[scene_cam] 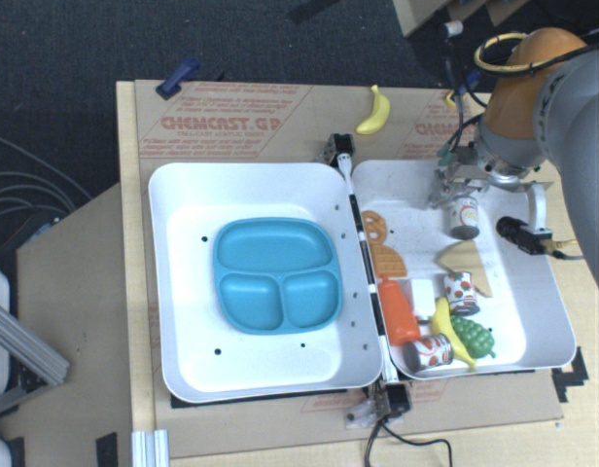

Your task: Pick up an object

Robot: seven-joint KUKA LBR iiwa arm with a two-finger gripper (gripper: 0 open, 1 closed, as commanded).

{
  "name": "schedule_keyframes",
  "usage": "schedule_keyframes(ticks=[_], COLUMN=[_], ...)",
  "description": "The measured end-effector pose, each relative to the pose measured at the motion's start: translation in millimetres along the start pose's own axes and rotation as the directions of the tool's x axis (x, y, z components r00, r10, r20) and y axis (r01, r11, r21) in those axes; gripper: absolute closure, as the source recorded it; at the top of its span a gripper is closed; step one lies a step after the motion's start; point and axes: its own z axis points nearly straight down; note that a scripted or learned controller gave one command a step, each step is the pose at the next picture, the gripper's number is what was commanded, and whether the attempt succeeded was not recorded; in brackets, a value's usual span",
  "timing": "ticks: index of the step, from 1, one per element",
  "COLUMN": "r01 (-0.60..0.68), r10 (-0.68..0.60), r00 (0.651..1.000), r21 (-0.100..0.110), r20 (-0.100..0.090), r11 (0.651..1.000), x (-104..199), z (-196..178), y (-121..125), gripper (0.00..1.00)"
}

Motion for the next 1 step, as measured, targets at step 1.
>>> schedule_keyframes(ticks=[1], r01=[0.000], r10=[0.000], r00=[1.000], r21=[0.000], r20=[0.000], r11=[1.000], x=[0.2], z=[0.1], y=[-0.1], gripper=[0.00])
